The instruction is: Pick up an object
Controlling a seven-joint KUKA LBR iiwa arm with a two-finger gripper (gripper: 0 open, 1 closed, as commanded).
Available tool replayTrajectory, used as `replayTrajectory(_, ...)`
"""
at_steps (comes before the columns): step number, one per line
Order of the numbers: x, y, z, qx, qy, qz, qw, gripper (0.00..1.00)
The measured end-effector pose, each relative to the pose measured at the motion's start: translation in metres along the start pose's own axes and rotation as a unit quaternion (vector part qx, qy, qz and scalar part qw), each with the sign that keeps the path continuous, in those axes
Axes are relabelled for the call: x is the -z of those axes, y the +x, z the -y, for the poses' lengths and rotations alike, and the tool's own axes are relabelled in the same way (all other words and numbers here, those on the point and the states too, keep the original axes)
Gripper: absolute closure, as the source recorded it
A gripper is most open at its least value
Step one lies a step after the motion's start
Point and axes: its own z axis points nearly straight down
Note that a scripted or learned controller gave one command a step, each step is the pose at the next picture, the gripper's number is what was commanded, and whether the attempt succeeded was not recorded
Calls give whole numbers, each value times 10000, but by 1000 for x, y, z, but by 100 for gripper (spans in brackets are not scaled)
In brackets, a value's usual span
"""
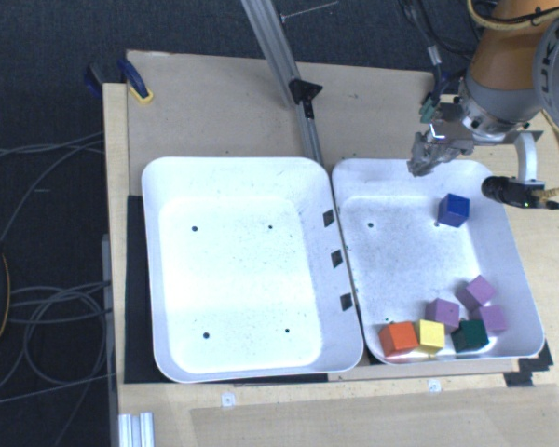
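A blue cube [454, 209] lies alone in the upper part of the right bin [391, 250]. Along that bin's near edge sit an orange cube [399, 337], a yellow cube [431, 334], a dark green cube [470, 335] and three purple cubes [480, 291]. My gripper [421, 165] hangs over the right bin's far rim, up and to the left of the blue cube. Nothing shows between its tips.
The left bin [168, 203] stands beside the right one, joined by small black clips [335, 257]. A slanted metal bar [279, 54] crosses the bench behind the bins. A blue and yellow clamp [135, 80] sits at the bench's far left corner. Cables lie on the floor at left.
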Motion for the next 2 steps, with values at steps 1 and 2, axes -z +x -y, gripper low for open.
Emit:
replayTrajectory(1,-1,60,18,2,9,-4,10000,100)
replayTrajectory(2,7,108,48,-2,13,-2,10000,100)
